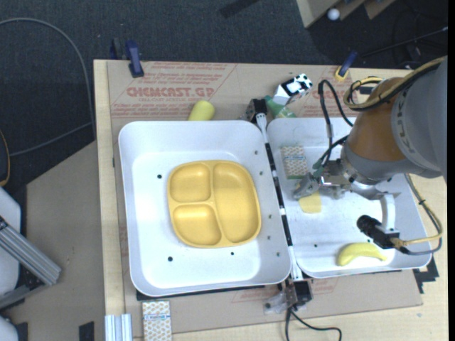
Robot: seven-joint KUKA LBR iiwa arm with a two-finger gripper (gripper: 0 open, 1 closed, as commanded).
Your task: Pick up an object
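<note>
My gripper (pixel 313 184) reaches into the right bin (pixel 398 212) from the right and hangs low over its left half. Just below the gripper's tip a small pale yellow block (pixel 311 204) lies on the bin floor, close to the tip or touching it. A yellow banana (pixel 361 254) rests near the bin's front edge. A greenish patterned flat piece (pixel 293 160) lies at the bin's back left, beside the gripper. The grey arm with its orange band (pixel 380 130) covers the bin's back right.
The left bin (pixel 142 190) holds a yellow divided plate (pixel 213 203) at its middle. Behind the bins, on the bench, lie a yellow cylinder (pixel 202 110), a black and white toy (pixel 296 86) and a green item (pixel 279 102).
</note>
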